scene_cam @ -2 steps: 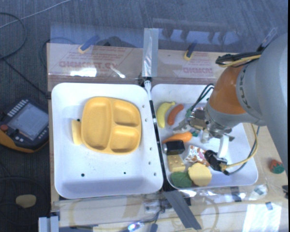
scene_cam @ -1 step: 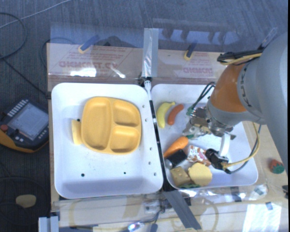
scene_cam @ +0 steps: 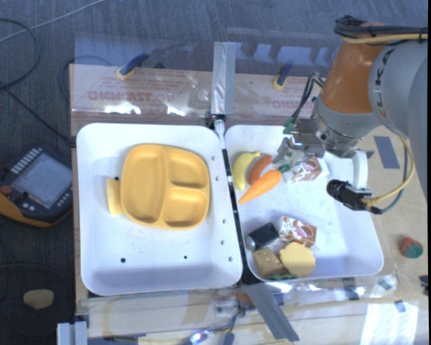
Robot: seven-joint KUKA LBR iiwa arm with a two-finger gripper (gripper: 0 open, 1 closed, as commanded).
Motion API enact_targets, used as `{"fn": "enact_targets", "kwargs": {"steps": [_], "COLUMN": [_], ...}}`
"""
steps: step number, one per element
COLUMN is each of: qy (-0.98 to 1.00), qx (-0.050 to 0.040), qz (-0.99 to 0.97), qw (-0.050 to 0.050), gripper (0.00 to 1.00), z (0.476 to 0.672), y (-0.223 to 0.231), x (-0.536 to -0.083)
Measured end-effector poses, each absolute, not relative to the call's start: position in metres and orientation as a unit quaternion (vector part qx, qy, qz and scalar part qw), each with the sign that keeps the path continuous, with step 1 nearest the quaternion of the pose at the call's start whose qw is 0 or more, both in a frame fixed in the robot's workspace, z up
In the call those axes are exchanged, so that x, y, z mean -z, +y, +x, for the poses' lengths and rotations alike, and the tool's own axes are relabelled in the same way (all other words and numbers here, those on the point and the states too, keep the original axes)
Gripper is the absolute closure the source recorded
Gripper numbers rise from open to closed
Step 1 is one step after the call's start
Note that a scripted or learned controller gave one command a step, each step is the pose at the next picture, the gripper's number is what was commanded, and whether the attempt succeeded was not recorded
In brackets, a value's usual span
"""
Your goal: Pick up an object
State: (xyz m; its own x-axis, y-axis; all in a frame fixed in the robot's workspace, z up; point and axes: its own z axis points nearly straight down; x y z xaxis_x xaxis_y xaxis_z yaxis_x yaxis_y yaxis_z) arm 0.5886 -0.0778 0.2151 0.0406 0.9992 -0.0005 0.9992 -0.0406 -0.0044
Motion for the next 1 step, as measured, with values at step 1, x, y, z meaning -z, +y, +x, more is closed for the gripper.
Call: {"fn": "enact_targets", "kwargs": {"steps": [1], "qy": [-0.755], "qx": [-0.0026], "qz": [-0.656], "qw": [0.002], "gripper": [1.00], "z": [0.6429], "y": [-0.0057], "x": [-0.1979]}}
